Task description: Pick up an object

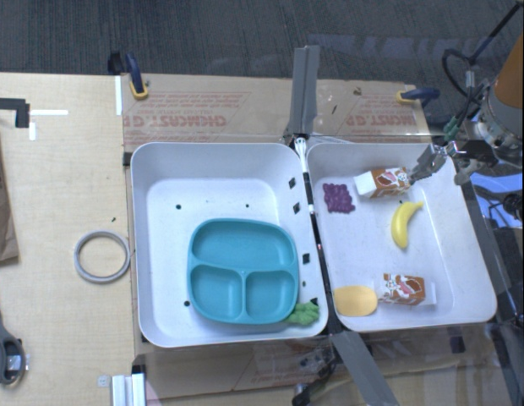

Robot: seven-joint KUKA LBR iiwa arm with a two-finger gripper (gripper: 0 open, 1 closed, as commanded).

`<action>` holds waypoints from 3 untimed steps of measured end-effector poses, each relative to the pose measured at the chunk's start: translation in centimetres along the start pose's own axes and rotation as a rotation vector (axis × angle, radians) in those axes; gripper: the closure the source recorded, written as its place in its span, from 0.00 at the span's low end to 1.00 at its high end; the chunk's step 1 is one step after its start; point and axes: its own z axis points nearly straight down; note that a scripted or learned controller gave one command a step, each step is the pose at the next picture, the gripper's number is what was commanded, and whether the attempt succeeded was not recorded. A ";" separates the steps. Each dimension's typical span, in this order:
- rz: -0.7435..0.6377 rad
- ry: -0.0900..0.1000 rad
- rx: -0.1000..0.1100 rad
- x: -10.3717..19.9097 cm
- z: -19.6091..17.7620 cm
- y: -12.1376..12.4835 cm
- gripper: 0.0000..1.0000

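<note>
Front of right bin: a yellow round thing [356, 300] lay by the near wall, and a small brown carton [405, 289] lay just beside it, touching or nearly so.
Front of left bin: a blue plate [242, 271] with three parts sat flat and took up most of the floor. A green leafy toy [303, 313] poked out at its near right corner.
Middle of right bin: a banana [403, 223] lay by itself with room all round, so it looked easy to grab.
Back of right bin: purple grapes [338, 198] sat near the wall between the bins. A second carton [382, 182] lay tipped on its side next to them.
Tool: the tool [424, 166] hung at the far right of the right bin [465, 227], its tip right by the end of the second carton. I think it was going for that carton. I cannot tell how wide it was, or if it had hold of anything.
Left bin [161, 227]: plate and green toy lay inside.
Desk: a ring of tape [101, 255] lay on the desk [59, 184], well away from the bins.
</note>
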 end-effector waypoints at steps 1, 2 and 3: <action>0.280 0.001 0.001 -0.7 13.2 -7.3 0.00; 0.003 0.002 -0.002 -4.6 16.6 0.6 0.00; 0.004 0.000 -0.003 -4.6 15.7 0.6 1.00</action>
